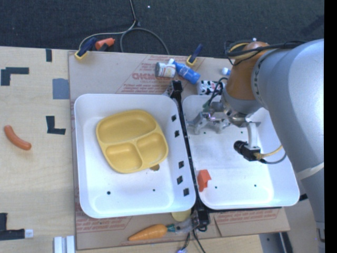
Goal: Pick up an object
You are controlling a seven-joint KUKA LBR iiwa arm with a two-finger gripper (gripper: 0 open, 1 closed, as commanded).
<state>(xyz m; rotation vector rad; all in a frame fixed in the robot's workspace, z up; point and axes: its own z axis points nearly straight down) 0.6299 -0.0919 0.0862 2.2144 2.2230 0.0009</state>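
1. While nothing is yet lifted, the far-left counter [31,104] carries a loose orange sausage-shaped toy [17,138], well apart from both bins.
2. Next comes the left bin [87,194], which holds a yellow divided plate [131,139] lying flat; a small brownish bit peeks out at the plate's lower right edge, too hidden to identify.
3. Below the bins, at the near edge of the cardboard mat, lies a toy carrot [148,232], outside either bin.
4. Behind the bins sits a small bottle-like item with a blue part [179,70], beside the clamps.
5. In the right bin [263,196] the likeliest target, a small orange block [203,179], rests against the bin's left wall near the front corner.
6. The end effector [208,121] hangs low over the rear left part of that bin; whether its fingers are spread or pressed together cannot be told, and nothing is seen between them.
7. To do the step well, the arm would probably need to travel toward the front corner, centre over the block, and turn the fingers so neither collides with the wall before descending.
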